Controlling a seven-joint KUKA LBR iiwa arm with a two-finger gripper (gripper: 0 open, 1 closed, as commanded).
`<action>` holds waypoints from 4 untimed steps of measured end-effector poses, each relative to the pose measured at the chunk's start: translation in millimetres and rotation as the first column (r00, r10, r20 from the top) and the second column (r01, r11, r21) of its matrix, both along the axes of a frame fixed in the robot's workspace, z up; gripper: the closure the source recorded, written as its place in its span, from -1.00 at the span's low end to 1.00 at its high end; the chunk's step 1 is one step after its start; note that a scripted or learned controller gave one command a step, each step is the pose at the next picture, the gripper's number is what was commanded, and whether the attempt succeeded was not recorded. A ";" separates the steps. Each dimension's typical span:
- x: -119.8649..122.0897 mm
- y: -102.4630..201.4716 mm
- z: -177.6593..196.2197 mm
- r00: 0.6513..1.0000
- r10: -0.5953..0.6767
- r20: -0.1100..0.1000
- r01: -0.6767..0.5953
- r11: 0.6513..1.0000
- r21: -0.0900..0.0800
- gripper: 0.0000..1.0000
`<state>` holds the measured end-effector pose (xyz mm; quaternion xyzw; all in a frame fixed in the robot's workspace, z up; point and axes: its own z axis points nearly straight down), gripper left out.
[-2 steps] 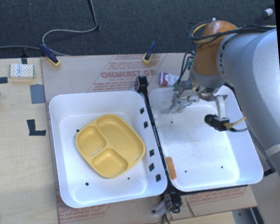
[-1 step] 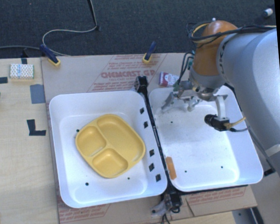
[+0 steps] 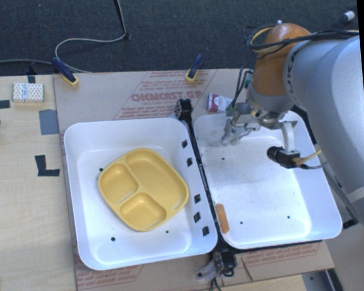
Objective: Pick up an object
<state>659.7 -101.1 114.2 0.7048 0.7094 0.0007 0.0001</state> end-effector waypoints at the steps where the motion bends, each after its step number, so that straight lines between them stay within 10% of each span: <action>1: 0.0 0.0 -0.1 1.000 0.000 0.000 0.000 1.000 0.000 -1.00; 2: -125.2 7.1 -28.6 1.000 -0.007 -0.003 0.007 1.000 0.000 -1.00; 3: -92.7 49.6 70.9 1.000 -0.004 0.001 0.004 1.000 0.000 -1.00; 4: -16.3 37.1 69.7 1.000 -0.005 -0.002 0.005 1.000 -0.002 -1.00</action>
